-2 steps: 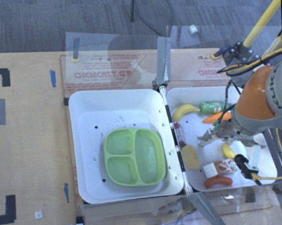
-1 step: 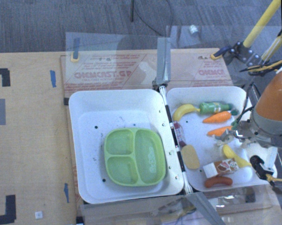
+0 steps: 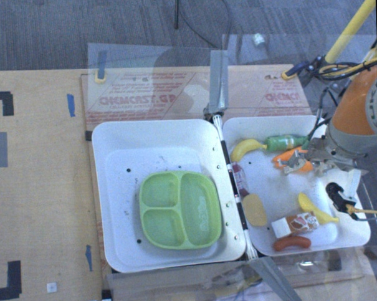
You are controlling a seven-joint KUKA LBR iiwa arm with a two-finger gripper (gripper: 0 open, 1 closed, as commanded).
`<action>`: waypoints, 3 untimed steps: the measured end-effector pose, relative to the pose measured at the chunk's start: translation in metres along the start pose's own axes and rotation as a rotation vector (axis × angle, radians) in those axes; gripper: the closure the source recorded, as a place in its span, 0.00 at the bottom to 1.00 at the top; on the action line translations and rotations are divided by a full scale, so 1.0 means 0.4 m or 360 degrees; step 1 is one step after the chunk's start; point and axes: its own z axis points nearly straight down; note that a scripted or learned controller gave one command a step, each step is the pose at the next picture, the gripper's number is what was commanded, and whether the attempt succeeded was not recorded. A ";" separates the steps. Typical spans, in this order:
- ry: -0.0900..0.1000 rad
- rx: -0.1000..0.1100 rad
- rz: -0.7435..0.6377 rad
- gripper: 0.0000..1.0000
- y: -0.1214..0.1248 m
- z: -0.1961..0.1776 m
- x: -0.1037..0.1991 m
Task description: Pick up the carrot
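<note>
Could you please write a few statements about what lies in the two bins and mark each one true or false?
1. The green three-compartment plastic plate sits in the left white bin. True.
2. The orange carrot lies on that plate. False: it lies in the right white bin, at the gripper.
3. A green bottle lies beside a yellow banana. True.
4. The red sausage lies at the bin's far edge. False: it lies at the near edge.

Orange carrot point(image 3: 289, 156) lying in right bin's back
</note>
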 end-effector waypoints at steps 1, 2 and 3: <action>-0.0007 -0.0001 -0.0004 1.00 0.003 -0.023 -0.002; -0.0010 -0.0001 -0.0004 1.00 0.005 -0.043 -0.004; 0.0006 0.0017 -0.0050 1.00 -0.125 -0.230 0.061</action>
